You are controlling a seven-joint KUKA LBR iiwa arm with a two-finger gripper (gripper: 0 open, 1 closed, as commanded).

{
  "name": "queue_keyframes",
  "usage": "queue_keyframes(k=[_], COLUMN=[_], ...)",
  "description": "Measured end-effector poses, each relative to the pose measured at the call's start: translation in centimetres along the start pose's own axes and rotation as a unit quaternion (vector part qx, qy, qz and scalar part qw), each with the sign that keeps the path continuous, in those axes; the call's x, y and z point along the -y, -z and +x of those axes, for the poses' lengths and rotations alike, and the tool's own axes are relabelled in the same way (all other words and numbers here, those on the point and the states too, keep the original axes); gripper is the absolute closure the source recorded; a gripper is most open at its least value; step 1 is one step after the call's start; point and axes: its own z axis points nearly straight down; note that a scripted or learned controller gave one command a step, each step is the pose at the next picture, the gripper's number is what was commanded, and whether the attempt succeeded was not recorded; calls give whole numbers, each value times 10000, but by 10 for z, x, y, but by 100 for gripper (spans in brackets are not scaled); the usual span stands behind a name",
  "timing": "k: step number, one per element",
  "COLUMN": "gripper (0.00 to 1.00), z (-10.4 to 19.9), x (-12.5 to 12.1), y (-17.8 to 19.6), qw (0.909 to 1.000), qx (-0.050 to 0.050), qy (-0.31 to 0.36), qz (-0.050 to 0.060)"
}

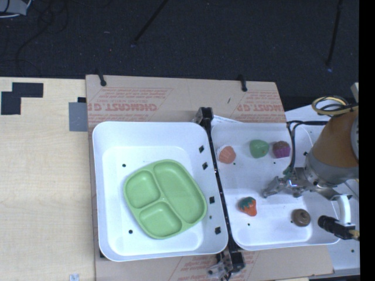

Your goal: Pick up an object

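The objects to pick lie in the right bin [258,242]: 5 small items spread over its white floor. A pale orange piece [227,154] sits near the bin's left wall toward the far side, a green piece [259,148] lies to its right, and a purple piece [281,150] rests just beside the green one. Nearer the camera, an orange-red piece with a green top [248,205] lies toward the bin's middle, and a brown round piece [302,218] sits to its right near the front wall.

The gripper [270,190] reaches in from the right, low over the bin floor between the far row and the orange-red piece, with no item between its fingers; whether the claw is open or closed I cannot tell from this view.

The left bin [111,145] holds a green tray [164,199] with 3 compartments, lying flat and turned at an angle.
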Motion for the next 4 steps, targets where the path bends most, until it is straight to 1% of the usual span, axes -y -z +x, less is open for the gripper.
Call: queue_keyframes(k=[1,2,3,4], gripper=[100,100,100,100], z=[-1,-4,-1,-11], x=[0,-8,-4,0], y=[13,73,117,175], qw=[10000,10000,10000,10000], qx=[4,19,15,24], qy=[-14,7,8,8], qz=[-10,-51,-42,-54])
